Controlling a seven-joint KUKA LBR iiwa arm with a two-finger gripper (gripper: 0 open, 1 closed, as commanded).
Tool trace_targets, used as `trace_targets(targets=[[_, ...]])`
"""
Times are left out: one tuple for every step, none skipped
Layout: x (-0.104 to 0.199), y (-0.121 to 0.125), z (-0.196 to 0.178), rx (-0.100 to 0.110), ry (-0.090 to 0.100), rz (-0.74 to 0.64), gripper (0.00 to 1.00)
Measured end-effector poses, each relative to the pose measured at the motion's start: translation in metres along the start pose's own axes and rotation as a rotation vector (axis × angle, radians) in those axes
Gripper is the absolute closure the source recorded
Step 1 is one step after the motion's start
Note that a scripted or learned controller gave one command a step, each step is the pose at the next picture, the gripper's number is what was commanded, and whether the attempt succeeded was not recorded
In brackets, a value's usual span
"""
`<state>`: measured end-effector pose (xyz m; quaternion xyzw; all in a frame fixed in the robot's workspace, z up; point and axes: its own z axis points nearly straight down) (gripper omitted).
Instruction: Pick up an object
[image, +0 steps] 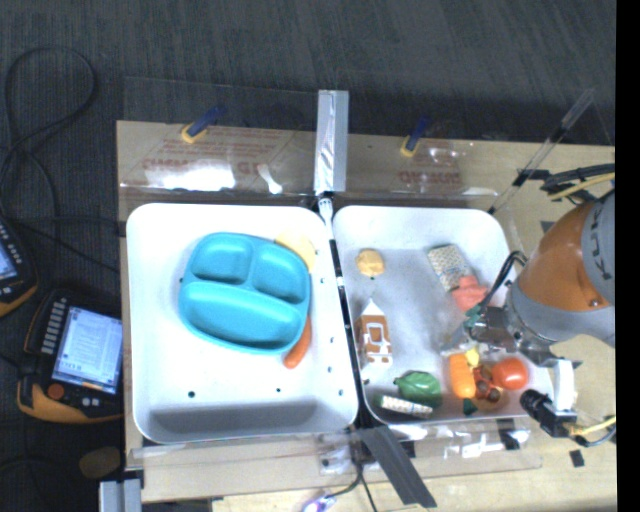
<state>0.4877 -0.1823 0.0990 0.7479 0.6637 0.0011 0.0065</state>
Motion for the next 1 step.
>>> trace_targets(targets=[[-0.0153,-0.0024,-0.0076,0.014,0.004,-0.059,1.0]])
